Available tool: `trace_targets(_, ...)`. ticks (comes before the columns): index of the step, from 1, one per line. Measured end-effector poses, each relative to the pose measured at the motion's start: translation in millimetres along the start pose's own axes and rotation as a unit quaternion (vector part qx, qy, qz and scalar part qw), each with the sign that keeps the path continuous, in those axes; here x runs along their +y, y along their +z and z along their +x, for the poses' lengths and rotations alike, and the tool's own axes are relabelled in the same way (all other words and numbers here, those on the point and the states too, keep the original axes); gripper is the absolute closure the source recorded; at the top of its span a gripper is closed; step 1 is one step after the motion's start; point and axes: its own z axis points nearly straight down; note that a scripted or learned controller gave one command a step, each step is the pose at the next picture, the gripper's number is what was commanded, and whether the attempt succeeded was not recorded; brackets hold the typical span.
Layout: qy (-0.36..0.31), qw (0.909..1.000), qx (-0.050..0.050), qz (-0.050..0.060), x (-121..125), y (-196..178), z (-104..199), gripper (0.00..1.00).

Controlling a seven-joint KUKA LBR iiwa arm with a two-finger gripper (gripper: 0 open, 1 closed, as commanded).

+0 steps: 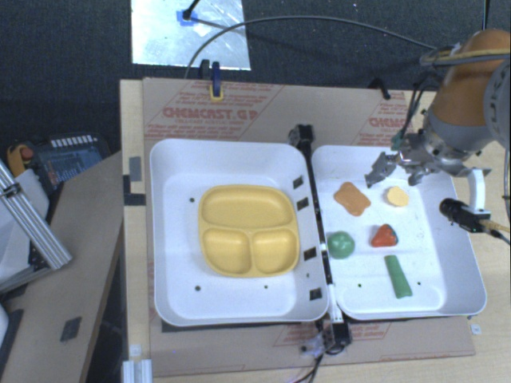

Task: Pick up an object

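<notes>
Tool [397,168] hovering over right bin [455,294] near yellow piece [397,196], fingers spreading wide, gripping nothing; arm [471,94] running off frame edge

Red print "CHEMCAST GP" on brown board [239,106] under bins, upside down, readable near top left. Same red lettering repeats at board's top right and along bottom edge, too partial to read. No other legible text.

Arm [471,78] cut off at right edge; grey device [60,162] at left partly out of frame.
</notes>
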Motion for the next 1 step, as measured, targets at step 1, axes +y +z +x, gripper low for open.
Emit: trace_targets(1, -0.001, 1.0, -0.001, -0.007, 3.0, -7.8, 0.3, 0.0)
